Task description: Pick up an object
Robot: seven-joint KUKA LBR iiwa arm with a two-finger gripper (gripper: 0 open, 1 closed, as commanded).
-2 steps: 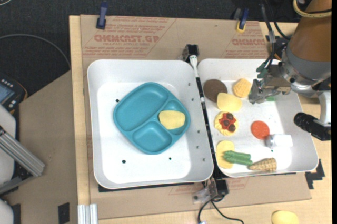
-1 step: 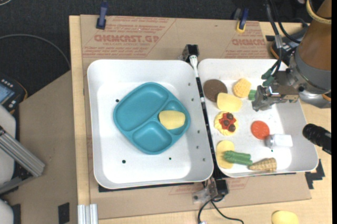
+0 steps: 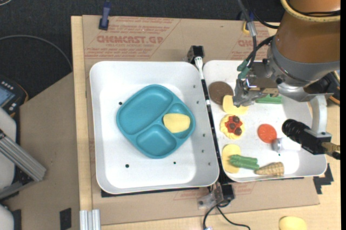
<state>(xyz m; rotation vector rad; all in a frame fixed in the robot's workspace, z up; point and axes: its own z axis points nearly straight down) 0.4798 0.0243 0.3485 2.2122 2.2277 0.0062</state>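
Note:
My gripper (image 3: 241,96) hangs low over the back left part of the right bin (image 3: 319,169). It stands just above a pale yellow piece (image 3: 232,104), between a brown disc (image 3: 217,92) and a green stick (image 3: 268,99). In front of it lie a small yellow tart with red berries (image 3: 233,126), an orange-red round piece (image 3: 266,132), a green bean on a yellow slice (image 3: 241,161) and a tan cone (image 3: 271,169). Nothing is seen held in the gripper.
The left bin (image 3: 108,159) holds a blue divided plate (image 3: 143,115) with a yellow lump (image 3: 177,122) in its right compartment. The bins' rims meet along a black-edged seam (image 3: 208,110). A yellow object (image 3: 292,222) lies off the bench at the front right.

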